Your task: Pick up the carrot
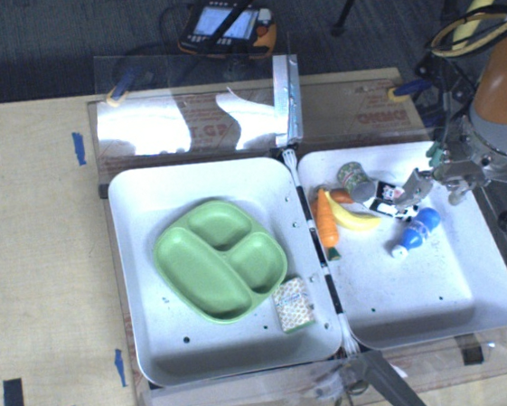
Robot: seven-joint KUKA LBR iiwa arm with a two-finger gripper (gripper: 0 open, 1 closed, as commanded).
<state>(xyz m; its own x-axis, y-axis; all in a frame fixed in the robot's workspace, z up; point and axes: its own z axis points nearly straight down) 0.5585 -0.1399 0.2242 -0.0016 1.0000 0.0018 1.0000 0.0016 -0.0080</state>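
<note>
The grey arm [499, 124] enters from the right edge, its orange band uppermost near the frame's side; the wrist angles down and leftward; the gripper [413, 190] hangs low at the arm's left end, its fingers too small and blurred to read.

fixed overhead camera, slanted, bins [144, 196] below

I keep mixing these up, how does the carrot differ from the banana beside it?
The carrot is orange with a green end; the banana is yellow. The carrot lies straight along the bin's left wall; the banana curves, angling rightward. Both lie in the right bin.
</note>
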